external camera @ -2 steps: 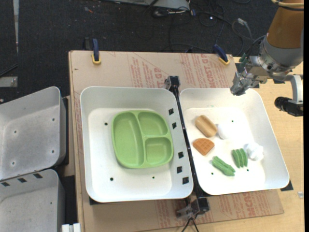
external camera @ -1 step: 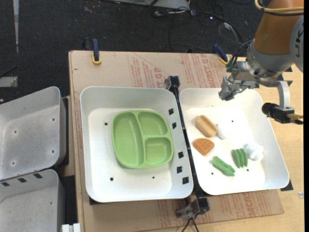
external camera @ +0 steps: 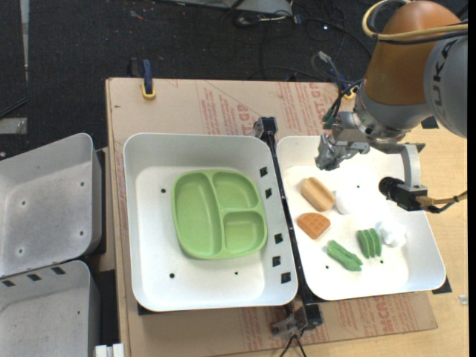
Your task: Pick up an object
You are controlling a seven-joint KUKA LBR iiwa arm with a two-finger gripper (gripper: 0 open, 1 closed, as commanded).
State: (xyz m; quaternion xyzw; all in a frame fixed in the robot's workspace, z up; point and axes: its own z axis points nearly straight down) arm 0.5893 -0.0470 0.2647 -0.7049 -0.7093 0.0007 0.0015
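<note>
A grey and orange arm is seen reaching in from the right, its gripper [external camera: 328, 160] hanging over the back of the right bin [external camera: 428, 274]; whether the gripper is apart or together cannot be told from this slant, and nothing is seen held in it. The things to be picked are gathered in that bin: a tan bread roll [external camera: 317, 193] lies just below the gripper, a waffle [external camera: 313, 224] sits close in front of the roll, two green pea pods [external camera: 343, 256] and [external camera: 369, 242] are placed nearer the front, and a small white piece [external camera: 392, 235] rests beside them. A green divided plate [external camera: 220, 214] is laid in the left bin [external camera: 149, 285]. A miss is judged likely if the descent is made off the roll's centre, since the rounded roll could be nudged aside, and the waffle close by could be struck or dragged along
</note>
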